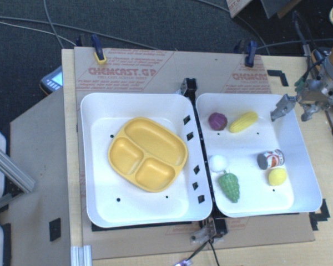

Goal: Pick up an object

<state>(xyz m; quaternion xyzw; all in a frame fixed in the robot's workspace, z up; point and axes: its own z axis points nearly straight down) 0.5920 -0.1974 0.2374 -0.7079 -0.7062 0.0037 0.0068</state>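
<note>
At the right edge of the view, above the far right corner of the right bin, the gripper is seen with its two fingers spread apart and nothing between them. Nearest to it, a yellow corn cob is laid beside a purple plum-like fruit at the far end of that bin. Further toward the near side, a small tin can is found lying on its side, touching a lemon. A white ball and a green bunch of grapes are placed by the bin's left wall. A yellow compartment plate is held in the left bin.
</note>
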